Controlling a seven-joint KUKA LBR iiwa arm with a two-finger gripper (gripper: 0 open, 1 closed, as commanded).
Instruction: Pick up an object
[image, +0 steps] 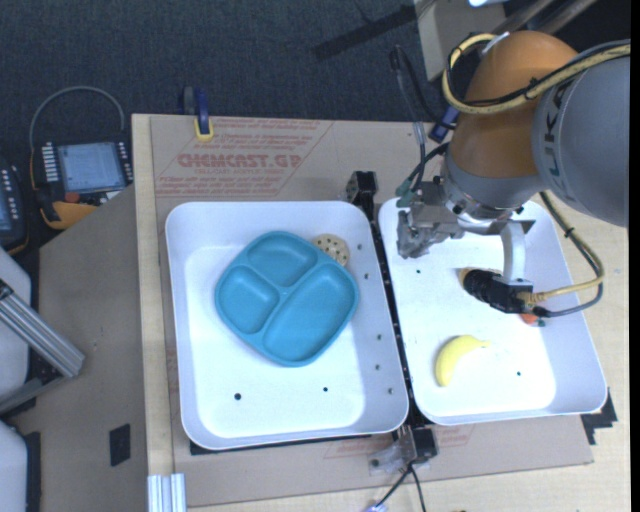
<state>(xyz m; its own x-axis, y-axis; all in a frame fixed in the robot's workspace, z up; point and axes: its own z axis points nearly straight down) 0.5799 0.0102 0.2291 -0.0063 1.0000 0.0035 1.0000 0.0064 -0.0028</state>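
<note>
Right white bin: directly below the gripper, extending right of it and toward the camera. Left white bin: just left of the gripper. Cardboard sheet, red print, lies under both bins. Blue-and-yellow clamp: on the sheet's far edge, well left of the gripper and beyond it. Teach pendant, screen lit: far left. Aluminium rail: far left, nearer the camera.

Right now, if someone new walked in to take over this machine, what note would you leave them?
Hand: low over the top left corner of the right bin, nothing seen between its fingers.
Things: yellow banana lies in the right bin, nearer the front. Blue divided plate sits in the left bin, a cookie peeking out behind it.
Done: nothing picked up yet.
Left: grasp an object and lift it; the banana looks nearest.
</note>
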